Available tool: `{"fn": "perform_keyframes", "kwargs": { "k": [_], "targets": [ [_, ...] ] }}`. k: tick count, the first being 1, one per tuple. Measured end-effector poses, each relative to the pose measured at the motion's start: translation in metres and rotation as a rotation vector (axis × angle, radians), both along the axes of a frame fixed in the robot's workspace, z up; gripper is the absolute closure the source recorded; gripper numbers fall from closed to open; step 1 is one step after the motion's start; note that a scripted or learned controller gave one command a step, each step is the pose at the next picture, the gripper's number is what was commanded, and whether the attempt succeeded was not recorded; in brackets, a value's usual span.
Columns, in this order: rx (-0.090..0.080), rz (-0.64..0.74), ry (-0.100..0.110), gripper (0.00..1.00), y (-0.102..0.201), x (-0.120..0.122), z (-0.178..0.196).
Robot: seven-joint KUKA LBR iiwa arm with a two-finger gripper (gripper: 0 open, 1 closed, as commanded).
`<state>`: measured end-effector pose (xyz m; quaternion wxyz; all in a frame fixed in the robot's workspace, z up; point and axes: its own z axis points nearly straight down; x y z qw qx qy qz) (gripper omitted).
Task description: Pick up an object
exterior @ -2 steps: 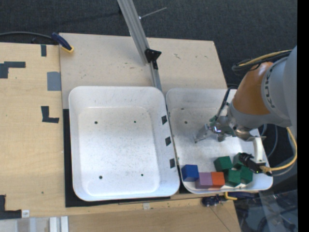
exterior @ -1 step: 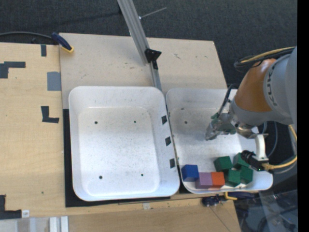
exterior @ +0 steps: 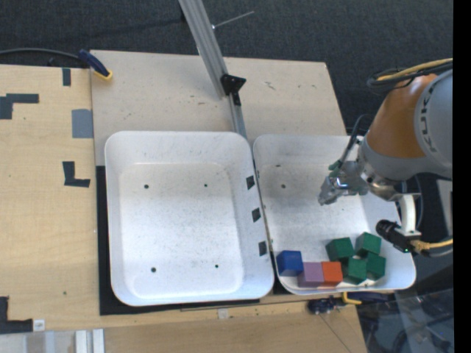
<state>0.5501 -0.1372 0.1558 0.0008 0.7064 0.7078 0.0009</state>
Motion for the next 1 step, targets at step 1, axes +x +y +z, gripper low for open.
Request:
{"fn": "perform_keyframes", "kwargs": {
  "k": [1],
  "targets": [
    [-0.002, -0.001, -0.003, 1.0, -0.0043, -0.0033, 0.0614]
  ]
}}
